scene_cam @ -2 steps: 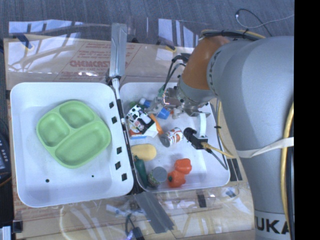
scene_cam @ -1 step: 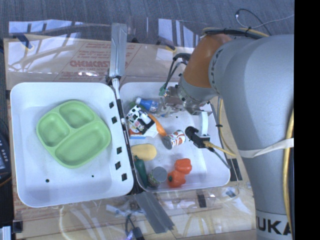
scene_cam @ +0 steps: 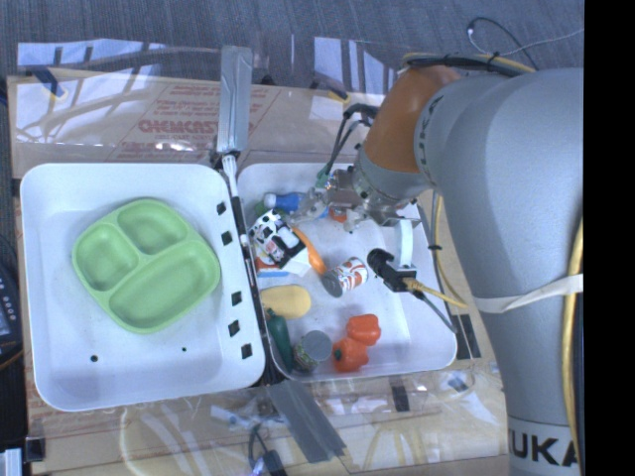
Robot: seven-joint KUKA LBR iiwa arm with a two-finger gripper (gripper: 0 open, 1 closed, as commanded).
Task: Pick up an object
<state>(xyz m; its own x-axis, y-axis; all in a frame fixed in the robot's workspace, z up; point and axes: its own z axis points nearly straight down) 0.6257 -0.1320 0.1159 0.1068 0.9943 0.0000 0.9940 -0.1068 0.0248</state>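
Gripper [scene_cam: 337, 206] low over right bin [scene_cam: 432, 315], toward twelve o'clock; cannot tell finger state. Blue-capped item [scene_cam: 285, 202] just at nine o'clock of it. Can [scene_cam: 347, 276] mid-bin, orange pepper [scene_cam: 355, 343] at six, yellow lump [scene_cam: 286, 300] at eight. Green divided plate [scene_cam: 146, 264] in left bin [scene_cam: 60, 365].

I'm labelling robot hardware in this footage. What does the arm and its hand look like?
The arm is bulky, rounded and light grey, with an orange band above the wrist and part of the black KUKA lettering low on its body. Black and yellow cables loop over and beside it. The hand is a small cluster of metal and dark parts.
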